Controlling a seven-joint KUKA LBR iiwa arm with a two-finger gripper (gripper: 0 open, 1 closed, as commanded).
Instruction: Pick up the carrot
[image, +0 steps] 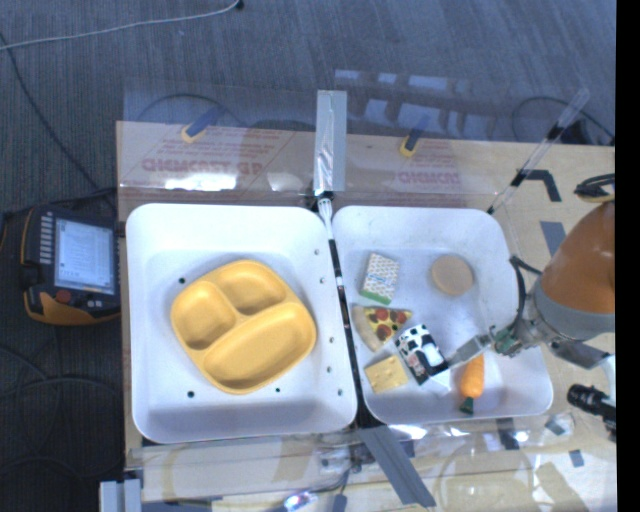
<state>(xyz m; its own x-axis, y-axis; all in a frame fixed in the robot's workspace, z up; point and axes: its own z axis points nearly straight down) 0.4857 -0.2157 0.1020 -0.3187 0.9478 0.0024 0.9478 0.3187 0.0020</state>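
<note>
The carrot (471, 380) is a small orange toy with a green stem end. It lies near the front right corner of the right bin (520, 400), stem pointing toward the front rim. My gripper (487, 345) hangs low over the bin, just behind and slightly right of the carrot. A grey part of it reaches left toward the black-and-white toy (421, 353). Nothing shows held in the gripper, and the carrot rests on the bin floor.
The right bin also holds a pizza slice (380, 323), a yellow cheese block (386, 374), a speckled sandwich piece (380, 276) and a round tan cookie (452, 275). A yellow divided plate (243, 325) sits in the left bin (150, 240).
</note>
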